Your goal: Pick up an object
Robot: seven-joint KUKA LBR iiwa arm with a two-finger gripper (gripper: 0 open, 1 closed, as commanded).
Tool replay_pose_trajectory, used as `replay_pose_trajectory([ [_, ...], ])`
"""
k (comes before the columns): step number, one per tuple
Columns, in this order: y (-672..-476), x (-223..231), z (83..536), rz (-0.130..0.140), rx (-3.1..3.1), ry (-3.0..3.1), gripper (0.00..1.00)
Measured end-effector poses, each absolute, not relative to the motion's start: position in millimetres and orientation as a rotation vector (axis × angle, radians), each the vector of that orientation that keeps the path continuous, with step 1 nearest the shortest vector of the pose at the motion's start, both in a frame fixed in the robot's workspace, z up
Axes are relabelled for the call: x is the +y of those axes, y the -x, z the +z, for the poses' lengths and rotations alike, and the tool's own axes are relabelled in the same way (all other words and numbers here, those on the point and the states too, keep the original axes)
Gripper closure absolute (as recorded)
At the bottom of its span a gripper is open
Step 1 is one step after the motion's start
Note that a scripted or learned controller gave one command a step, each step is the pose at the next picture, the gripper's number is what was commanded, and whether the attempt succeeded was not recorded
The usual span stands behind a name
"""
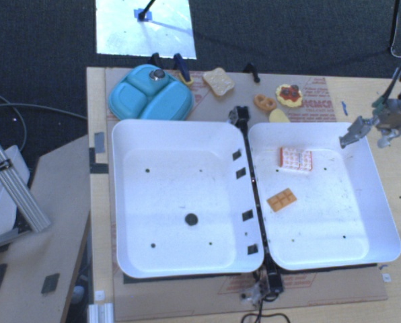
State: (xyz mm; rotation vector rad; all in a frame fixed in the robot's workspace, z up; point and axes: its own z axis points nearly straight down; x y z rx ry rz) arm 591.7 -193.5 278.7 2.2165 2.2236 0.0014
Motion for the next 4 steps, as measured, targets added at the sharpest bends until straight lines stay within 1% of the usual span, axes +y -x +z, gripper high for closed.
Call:
replay_pose_trajectory([
  [1,-658.8,-199.9,79.7,0.013,2.223,-2.214,0.0],
  [2,-670.4,-206.2,103.5,0.005,2.225,-2.209,0.0],
  [3,-594.0,-207.8,88.9,0.008,2.214,-2.217,0.0],
  [4,-651.3,-133.0,96.4,0.009,2.231,-2.204,0.0],
])
